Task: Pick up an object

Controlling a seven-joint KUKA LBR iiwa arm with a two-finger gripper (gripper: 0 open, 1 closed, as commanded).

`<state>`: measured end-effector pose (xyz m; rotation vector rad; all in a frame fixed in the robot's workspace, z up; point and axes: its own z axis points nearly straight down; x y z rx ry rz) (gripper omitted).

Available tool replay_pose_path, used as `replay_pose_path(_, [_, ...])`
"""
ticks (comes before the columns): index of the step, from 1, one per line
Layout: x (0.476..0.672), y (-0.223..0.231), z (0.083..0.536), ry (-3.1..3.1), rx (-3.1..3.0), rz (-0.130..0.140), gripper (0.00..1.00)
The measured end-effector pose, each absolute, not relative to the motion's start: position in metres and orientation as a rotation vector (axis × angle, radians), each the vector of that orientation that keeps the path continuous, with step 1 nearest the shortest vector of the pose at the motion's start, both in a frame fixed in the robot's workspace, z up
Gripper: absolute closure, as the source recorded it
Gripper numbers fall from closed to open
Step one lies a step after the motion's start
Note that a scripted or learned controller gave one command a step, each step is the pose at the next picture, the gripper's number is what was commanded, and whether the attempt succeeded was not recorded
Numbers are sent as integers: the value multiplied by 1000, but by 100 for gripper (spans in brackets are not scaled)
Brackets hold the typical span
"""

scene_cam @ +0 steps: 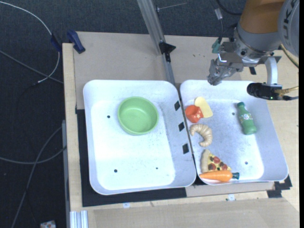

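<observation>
White bins (99, 175) hold a green bowl (137, 115), green bottle (246, 118), orange carrot (216, 176), tan croissant (203, 133), a red-and-yellow piece (198, 110) — and a red-dotted pizza slice (212, 162).

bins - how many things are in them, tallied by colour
green: 2, bowl in the left bin, bottle in the right bin
red: 1, tomato-like piece
yellow: 1, wedge
tan: 1, croissant
orange: 1, carrot
mixed: 1, pizza slice
total: 7

The right bin (266, 141) holds a green bottle (246, 118) lying flat, a red tomato (193, 112) touching a yellow wedge (204, 107), a croissant (203, 133), a pizza slice (213, 162) and a carrot (218, 176).
</observation>
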<state>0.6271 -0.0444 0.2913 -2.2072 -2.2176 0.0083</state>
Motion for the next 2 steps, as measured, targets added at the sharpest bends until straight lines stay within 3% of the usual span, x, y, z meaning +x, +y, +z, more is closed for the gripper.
replay_pose_path(2, [577, 65, 269, -2218, -2206, 13, 100])
